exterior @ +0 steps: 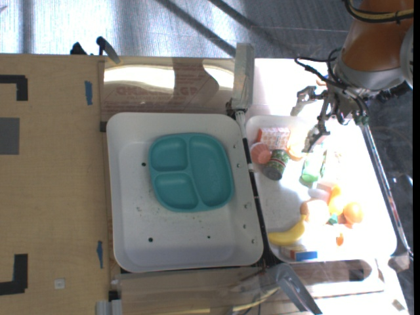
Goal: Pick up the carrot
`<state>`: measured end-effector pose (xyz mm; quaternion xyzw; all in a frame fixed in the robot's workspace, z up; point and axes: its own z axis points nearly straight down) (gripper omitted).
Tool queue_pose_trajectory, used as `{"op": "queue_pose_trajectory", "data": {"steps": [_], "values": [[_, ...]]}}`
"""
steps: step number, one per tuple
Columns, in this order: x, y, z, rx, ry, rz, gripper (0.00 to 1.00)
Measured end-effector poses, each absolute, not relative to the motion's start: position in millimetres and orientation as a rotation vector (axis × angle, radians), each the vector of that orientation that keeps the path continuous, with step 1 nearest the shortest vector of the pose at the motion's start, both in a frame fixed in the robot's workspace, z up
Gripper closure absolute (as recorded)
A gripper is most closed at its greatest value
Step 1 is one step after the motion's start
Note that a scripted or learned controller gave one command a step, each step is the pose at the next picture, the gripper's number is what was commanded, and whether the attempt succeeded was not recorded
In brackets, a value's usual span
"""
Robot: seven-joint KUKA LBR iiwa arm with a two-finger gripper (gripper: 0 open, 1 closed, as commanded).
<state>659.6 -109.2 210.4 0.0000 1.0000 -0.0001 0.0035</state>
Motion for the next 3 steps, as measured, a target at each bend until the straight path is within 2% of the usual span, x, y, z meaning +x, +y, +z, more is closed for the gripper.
{"op": "queue_pose_trajectory", "data": {"steps": [1,2,3], "values": [[600.0,-153.8,121.4,-0.380,3.118,0.002,0.00],[521.4,-207.7,87.5,-0.579,3.082,0.009,0.00],[541.0,-200.1,230.3,-0.570,3.071,-0.013,0.00]]}}
